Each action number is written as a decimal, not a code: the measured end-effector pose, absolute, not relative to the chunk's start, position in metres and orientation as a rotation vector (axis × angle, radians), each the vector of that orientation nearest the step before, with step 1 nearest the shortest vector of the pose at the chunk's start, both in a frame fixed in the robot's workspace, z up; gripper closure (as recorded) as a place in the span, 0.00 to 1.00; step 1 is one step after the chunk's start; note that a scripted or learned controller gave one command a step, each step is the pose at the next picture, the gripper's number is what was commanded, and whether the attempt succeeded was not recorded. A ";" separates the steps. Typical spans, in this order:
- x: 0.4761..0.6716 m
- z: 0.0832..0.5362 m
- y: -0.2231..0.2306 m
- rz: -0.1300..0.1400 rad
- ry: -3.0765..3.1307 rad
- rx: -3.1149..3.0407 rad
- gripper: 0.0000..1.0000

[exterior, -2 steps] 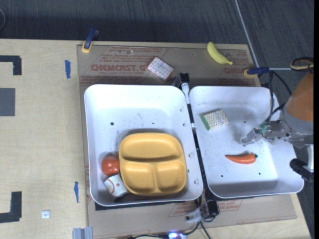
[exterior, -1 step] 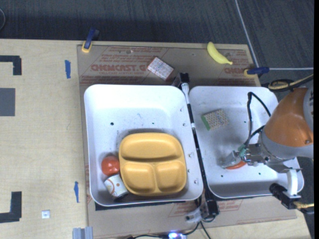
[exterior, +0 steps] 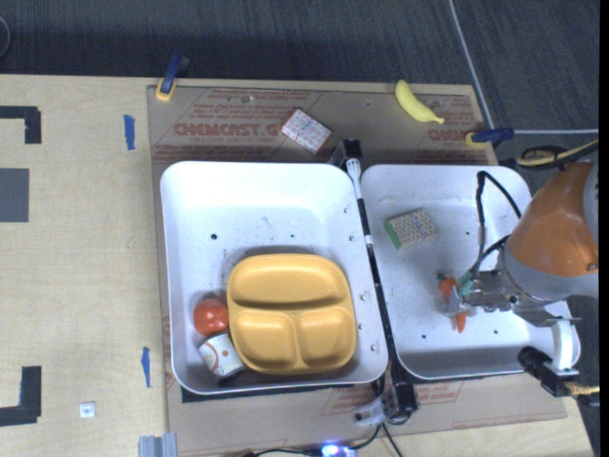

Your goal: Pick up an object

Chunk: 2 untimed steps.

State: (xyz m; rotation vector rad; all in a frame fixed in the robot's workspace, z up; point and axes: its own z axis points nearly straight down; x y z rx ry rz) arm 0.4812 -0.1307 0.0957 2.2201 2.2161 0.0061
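the arm reaches in from the right and its gripper [exterior: 466, 298] is low in the right bin [exterior: 419, 355], right at a small orange carrot-like object [exterior: 451, 301] that lies on the bin floor; one orange bit sits near the top of the gripper and a pointed orange tip pokes out below it. whether the object is actually clamped or only beside the gripper i cannot tell, since the wrist hides the working end. a speckled green sponge block [exterior: 411, 227] lies well apart toward the far side of the same bin. to do this step well, i would judge the gripper should be centred across the narrow body of the orange object, closed firmly before any lift, then raised straight up and slowly, because a thin tapered piece could easily slip or pivot out. the left bin [exterior: 181, 255] holds a yellow divided tray [exterior: 290, 312], with a red ball [exterior: 210, 315] and a small white-and-orange toy [exterior: 221, 352] touching its left edge. on the surface beyond the bins lie a banana [exterior: 417, 102] and a small patterned card [exterior: 304, 130]. the cardboard sheet [exterior: 238, 112] under the bins carries red printing that reads roughly "chemcast"; the rest is too faint to read.
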 end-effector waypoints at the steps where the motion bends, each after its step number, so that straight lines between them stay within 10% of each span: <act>1: 0.480 0.185 -0.062 0.002 2.223 2.219 1.00; 2: 0.480 0.185 0.037 0.002 2.223 2.220 1.00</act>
